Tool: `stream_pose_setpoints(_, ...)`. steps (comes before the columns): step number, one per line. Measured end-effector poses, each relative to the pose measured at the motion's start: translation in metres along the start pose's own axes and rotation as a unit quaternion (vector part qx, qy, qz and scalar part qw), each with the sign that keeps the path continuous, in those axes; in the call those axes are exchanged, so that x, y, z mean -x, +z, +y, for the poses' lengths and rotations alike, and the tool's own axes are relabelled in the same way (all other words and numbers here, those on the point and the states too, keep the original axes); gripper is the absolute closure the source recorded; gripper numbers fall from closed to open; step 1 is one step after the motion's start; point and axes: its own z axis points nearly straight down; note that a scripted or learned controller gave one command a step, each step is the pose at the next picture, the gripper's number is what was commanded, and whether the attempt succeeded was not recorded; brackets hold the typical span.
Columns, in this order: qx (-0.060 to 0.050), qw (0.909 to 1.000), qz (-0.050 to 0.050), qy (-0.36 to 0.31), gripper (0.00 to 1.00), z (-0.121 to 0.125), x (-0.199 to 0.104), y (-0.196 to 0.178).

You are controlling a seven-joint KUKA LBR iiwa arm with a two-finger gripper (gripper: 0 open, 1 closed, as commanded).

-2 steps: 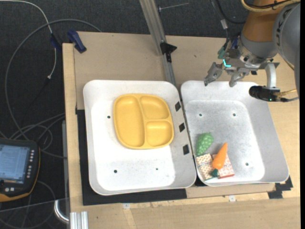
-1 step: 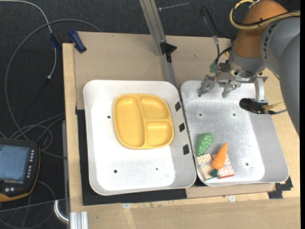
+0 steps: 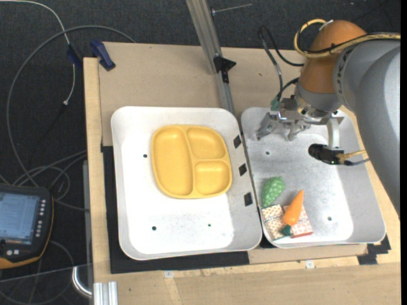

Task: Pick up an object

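Seen from above: hand (image 3: pixel 283 127) near the far edge of the right bin (image 3: pixel 356 189), fingers spread apart, nothing between them. Well apart from it, at the near left corner of the same bin, a cluster of toys: a green knobbly toy vegetable (image 3: pixel 273 189), just beside it an orange toy carrot (image 3: pixel 293 210) lying across a small patterned box (image 3: pixel 275 218). In the left bin (image 3: pixel 127 189), a yellow divided plate (image 3: pixel 191 160). Probably light and stiff, the carrot, maybe a little slippery; best taken across the thick middle, clear of the box and the bin wall.
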Motion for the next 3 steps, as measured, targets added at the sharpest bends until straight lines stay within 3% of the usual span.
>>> stream_pose_setpoints(1, 0.005, 1.0000, 0.000, 0.000, 1.00, 0.003, 0.000, -0.016)
stream_pose_setpoints(3, 0.008, 1.0000, -0.001, -0.001, 1.00, 0.000, 0.000, -0.126)
